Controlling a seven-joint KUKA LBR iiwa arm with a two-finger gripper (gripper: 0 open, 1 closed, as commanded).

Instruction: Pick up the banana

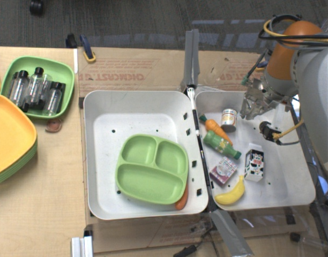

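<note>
- Banana lies flat on the floor of the right bin, at its near edge toward the near-left corner, just beside the wall shared with the left bin. Short, curved, smooth yellow, looks like a plastic toy; the curve opens toward the bin's middle.
- Gripper hangs over the far part of the right bin, near its far edge, well apart from the banana. Nothing is seen between its fingers; whether they stand wide or narrow cannot be told from this angle.
- Step in hand, as judged: the approach, not yet the grasp. The gripper must cross the bin to the near-left corner.
- To do it well: come down over the banana's middle, fingers set across the short width of the curve, not along its length. The wall leaves little room on that side, so the finger there needs clearance. The glossy skin may slip; a centred grip is safer.
- Neighbours to avoid: a pink packet just beyond the banana, a small black-and-white carton to its right, a green bottle and an orange carrot further in, a small tin close to the gripper.
- Left bin holds a green divided plate, matte plastic with rounded corners.
</note>
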